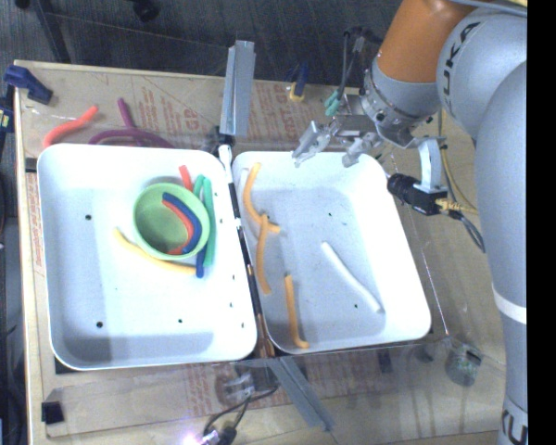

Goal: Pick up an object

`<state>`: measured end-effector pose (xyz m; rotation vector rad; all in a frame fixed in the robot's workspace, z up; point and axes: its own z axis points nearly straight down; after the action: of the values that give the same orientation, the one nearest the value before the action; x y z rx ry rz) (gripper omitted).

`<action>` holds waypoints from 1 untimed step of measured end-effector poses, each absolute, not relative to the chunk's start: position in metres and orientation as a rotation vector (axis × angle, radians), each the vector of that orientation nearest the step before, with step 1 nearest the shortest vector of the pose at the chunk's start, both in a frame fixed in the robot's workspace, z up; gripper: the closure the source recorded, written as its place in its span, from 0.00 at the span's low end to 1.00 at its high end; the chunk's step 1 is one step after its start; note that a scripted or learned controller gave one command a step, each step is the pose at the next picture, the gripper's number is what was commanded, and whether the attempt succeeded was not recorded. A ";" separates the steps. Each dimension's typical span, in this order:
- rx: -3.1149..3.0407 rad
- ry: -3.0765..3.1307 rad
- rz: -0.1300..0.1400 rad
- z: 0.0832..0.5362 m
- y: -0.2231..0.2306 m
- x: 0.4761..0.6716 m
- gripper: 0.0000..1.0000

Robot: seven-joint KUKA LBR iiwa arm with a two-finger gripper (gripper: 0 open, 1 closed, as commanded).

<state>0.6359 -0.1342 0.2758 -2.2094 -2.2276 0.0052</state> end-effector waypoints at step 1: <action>-2.051 -2.375 0.003 0.207 -0.092 0.655 0.00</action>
<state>0.6555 -0.0916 0.2065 -2.0505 -2.3752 0.0033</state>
